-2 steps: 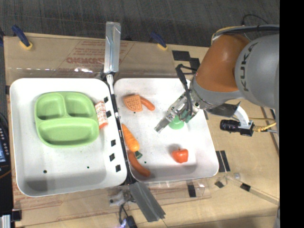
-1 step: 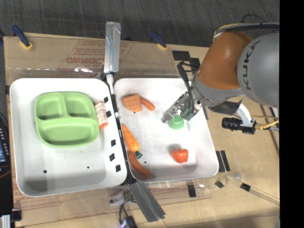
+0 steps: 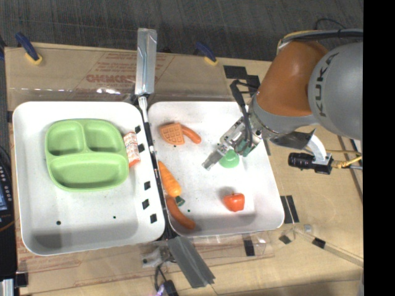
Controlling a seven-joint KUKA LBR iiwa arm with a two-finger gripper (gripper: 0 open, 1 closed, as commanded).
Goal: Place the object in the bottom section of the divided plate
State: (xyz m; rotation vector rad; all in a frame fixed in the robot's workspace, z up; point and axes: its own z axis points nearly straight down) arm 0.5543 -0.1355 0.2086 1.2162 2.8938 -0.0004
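The sausage (image 3: 179,215) lies at the right bin's (image 3: 271,193) front-left corner. My gripper (image 3: 223,153) hangs mid-bin, touching a green object (image 3: 230,160); whether my fingers are released or clenched, I cannot tell.

The plate (image 3: 86,153) in the left bin (image 3: 37,221) is light green; both bins are white, the right bin (image 3: 268,193) too. Just right of the plate lies a small can (image 3: 131,149), red and white. In the right bin: an orange-brown waffle (image 3: 173,134), an orange-red sausage (image 3: 190,135), an orange carrot (image 3: 169,179) with a green top, a brown sausage (image 3: 179,216), a red tomato (image 3: 234,201) and a pale green thing (image 3: 229,160) under the silver gripper (image 3: 216,158). The arm (image 3: 308,82) is grey with an orange band. The bench (image 3: 333,227) is tan with black tape marks.
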